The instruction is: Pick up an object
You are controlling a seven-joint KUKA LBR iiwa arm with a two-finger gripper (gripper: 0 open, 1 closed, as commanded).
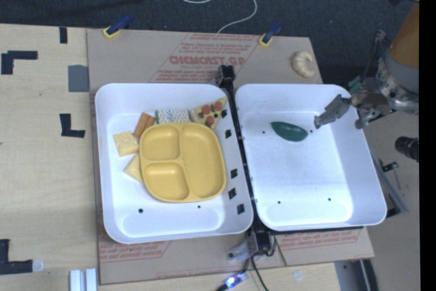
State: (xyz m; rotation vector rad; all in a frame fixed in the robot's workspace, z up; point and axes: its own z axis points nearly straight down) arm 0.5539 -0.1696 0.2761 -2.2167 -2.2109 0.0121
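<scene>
My gripper [344,112] hung at right, jaws apart and bare; the rounded green leaf [289,131] nearby might have slipped sideways.

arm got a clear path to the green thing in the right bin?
Probably yes. The end effector sits just right of the green object, which lies alone on the right bin floor, with nothing between them.
</scene>
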